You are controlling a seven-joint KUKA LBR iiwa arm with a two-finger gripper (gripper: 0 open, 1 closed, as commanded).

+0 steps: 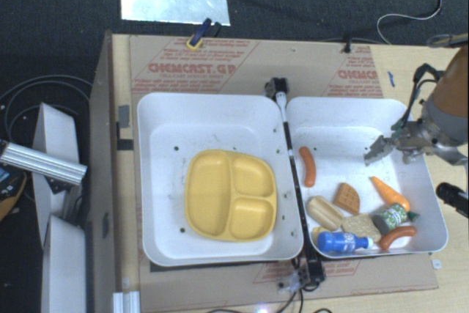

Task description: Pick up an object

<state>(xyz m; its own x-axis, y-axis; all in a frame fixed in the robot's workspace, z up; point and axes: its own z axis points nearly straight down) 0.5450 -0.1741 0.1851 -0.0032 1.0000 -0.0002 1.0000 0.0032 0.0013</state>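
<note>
Seven or so toy foods sit crowded in the near half of the right bin (344, 117); the gripper (381, 149) hangs over the bin's bare middle with nothing between its fingers, and I can't tell how wide they stand. The closest target is the carrot (388, 192), just nearer than the gripper; beyond it the waffle (347, 197), the blue bottle (343, 242) and the sausage (308, 166) to the left. My worry: everything's packed tight, so a descent could clip a neighbour and shove things; the carrot also lies close to the right wall. The left bin (168, 121) holds a yellow tray (231, 194).
</note>
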